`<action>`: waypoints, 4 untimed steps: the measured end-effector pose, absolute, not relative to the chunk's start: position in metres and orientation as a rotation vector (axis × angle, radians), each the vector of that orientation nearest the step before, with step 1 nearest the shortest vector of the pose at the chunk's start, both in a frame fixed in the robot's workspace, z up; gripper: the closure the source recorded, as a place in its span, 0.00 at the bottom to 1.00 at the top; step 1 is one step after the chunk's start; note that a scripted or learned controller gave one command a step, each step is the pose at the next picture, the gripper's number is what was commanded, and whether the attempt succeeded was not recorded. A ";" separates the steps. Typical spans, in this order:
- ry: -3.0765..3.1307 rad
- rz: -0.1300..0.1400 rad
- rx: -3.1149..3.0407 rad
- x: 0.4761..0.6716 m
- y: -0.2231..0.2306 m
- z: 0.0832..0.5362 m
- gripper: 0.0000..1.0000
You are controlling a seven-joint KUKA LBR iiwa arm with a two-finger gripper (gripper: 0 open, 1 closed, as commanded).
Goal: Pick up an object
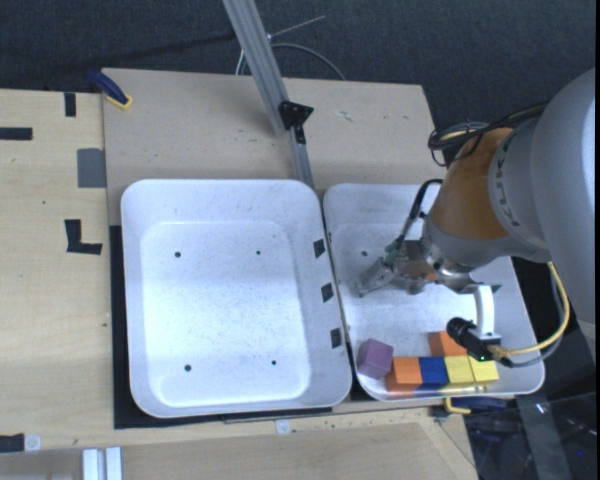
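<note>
Looming largest at 3 o'clock, nearest the lens: grey arm [565, 178] with orange band [470, 198], bent down into right bin [352, 208]. Below the wrist, gripper [375, 280] low over the bin floor, pointing toward 9 o'clock. Fingers look nearly together with nothing between them, though small and blurred, so cannot tell for sure.

Task judged barely begun: nothing lifted, nothing gripped. Blocks at 5 o'clock, crowded along the right bin's near edge: purple block [376, 356], then orange block [407, 370], blue block [433, 370], yellow block [471, 371] in a touching row, with another orange piece [445, 344] just behind. Gripper well apart from all of them, toward 12 o'clock from the purple one. Left to do, by judgement: move over a block, close on it, raise it.

Left bin [140, 208] at centre, white, shallow, speckled, with four dark dots on its floor. Both bins side by side, rims touching, on a pale wooden tabletop [180, 118]. Black tape marks [77, 236] at 9 o'clock. Farther off, a grey metal rail [260, 48] slanting from 12 o'clock down to the bins' junction, a thin wire [310, 60] beside it, and a blue-and-yellow clamp [111, 88] at 11 o'clock. Beyond the tabletop, dark carpeted floor [430, 18].
</note>
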State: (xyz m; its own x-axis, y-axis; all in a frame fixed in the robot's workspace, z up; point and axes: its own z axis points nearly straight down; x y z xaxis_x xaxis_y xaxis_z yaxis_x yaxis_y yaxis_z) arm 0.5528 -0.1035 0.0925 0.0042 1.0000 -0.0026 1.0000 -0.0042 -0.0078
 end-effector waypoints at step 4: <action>-2.220 0.006 -2.220 0.546 -0.099 0.092 0.00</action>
State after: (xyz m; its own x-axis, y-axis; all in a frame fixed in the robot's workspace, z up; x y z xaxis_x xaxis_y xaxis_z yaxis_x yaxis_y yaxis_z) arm 0.5464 -0.0989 0.0915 0.0002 1.0000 -0.0014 1.0000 -0.0002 -0.0038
